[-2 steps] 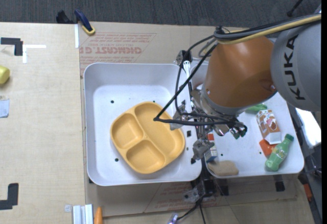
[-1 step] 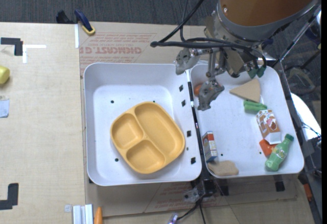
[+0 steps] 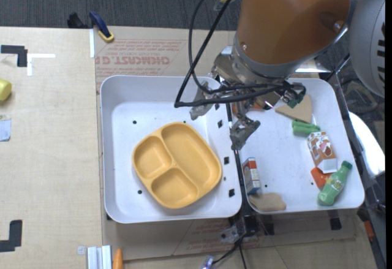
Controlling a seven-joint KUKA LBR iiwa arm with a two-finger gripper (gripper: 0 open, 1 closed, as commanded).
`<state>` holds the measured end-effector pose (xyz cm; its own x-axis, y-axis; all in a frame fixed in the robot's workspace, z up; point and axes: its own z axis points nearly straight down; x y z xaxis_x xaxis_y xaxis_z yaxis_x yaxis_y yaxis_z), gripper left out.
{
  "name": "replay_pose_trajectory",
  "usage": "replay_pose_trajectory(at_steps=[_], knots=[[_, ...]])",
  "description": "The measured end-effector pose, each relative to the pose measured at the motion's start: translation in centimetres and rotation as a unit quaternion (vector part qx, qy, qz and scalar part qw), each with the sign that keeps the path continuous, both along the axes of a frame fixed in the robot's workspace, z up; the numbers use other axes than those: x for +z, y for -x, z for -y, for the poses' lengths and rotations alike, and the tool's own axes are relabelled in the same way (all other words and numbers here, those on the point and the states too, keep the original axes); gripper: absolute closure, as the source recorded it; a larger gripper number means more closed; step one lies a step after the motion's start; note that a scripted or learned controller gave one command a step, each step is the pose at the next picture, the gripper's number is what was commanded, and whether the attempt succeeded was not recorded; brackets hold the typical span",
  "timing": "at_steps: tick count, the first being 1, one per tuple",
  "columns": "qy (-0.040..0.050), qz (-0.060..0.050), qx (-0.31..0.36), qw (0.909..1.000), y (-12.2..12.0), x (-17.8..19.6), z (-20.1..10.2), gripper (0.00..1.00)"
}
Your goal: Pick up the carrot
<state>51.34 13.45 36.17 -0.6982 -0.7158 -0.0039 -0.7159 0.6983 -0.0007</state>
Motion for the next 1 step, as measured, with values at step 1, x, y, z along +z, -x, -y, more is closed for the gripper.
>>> replay_pose_trajectory(at_steps=[1], knots=[[0.0004, 0.0, 0.172, 0.9851, 2.38, -9.1, -2.82, 0.0]])
